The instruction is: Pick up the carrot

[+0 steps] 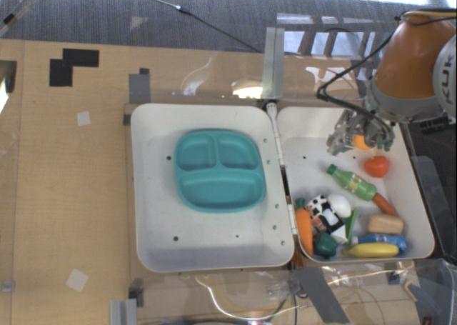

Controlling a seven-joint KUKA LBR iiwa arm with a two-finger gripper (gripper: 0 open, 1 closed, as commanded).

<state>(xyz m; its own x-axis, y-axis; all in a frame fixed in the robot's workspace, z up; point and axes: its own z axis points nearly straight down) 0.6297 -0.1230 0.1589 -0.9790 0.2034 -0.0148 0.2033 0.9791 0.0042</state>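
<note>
Jaws [359,137] hang over right bin [421,206] far end, near a tomato [376,166]; grip state indeterminate. Carrot [304,230] lies by the bin's left wall.

The pincer [360,136] hangs over the far end of the right bin [423,241], beside a small orange thing [363,142] and near a tomato [377,166]. The carrot [305,231] lies well apart at the bin's near left corner, against a toy cow [327,212]. A teal tray [219,170] sits in the left bin [153,195].
</note>
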